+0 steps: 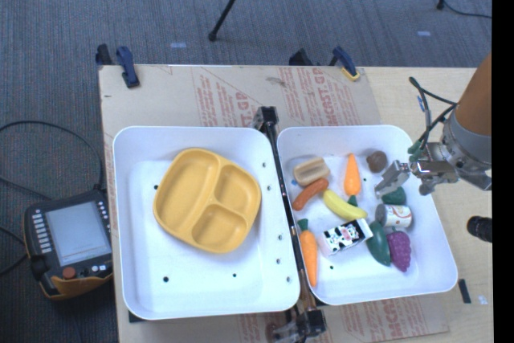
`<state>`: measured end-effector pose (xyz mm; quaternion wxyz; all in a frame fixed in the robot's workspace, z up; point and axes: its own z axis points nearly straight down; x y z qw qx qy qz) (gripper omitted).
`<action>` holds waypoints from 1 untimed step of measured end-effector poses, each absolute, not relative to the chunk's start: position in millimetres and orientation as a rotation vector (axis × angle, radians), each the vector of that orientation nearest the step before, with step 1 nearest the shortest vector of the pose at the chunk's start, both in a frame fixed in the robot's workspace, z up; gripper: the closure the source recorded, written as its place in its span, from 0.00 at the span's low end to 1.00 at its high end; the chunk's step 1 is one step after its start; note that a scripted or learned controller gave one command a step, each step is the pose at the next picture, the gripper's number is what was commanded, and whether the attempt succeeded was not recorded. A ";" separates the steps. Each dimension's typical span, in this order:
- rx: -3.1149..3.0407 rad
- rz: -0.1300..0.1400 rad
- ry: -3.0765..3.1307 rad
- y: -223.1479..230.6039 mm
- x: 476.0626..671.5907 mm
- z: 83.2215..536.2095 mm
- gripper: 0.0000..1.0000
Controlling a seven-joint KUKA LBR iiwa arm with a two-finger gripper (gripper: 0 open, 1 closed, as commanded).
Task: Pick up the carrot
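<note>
I see the grey arm with its orange band reaching in from the right, its two-finger gripper (405, 179) hanging over the right side of the right-hand shallow white bin (434, 273). The metal fingers (391, 176) stand spread apart with nothing between them.

There are two orange plastic carrots with green tops. The upper carrot (352, 175) lies near the middle of the right bin, point up, well to the left of the gripper. The lower carrot (309, 253) lies along the bin's left wall, point toward the front edge.

Around them I make out a tan bread-like block (311, 170), a reddish-orange sausage (310, 193) just below it, a yellow plastic banana (344, 206) under the upper carrot, a black-and-white cow-patterned carton (346, 236), a small white can (394, 215) just below the gripper, a purple bunch of grapes (399, 250), a dark green vegetable (379, 247) beside the grapes, and a brown round piece (377, 161) near the back.

The left-hand white bin (132, 269) holds a yellow plastic divided plate (207, 199). Both bins sit on a cardboard-covered bench (209, 92). A teach pendant with a screen (69, 243) lies on the carpet at left.
</note>
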<state>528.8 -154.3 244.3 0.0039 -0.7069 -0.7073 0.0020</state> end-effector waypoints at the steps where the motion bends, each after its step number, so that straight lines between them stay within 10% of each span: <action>1: -2.046 0.009 -2.364 -153.1 585.1 138.5 0.00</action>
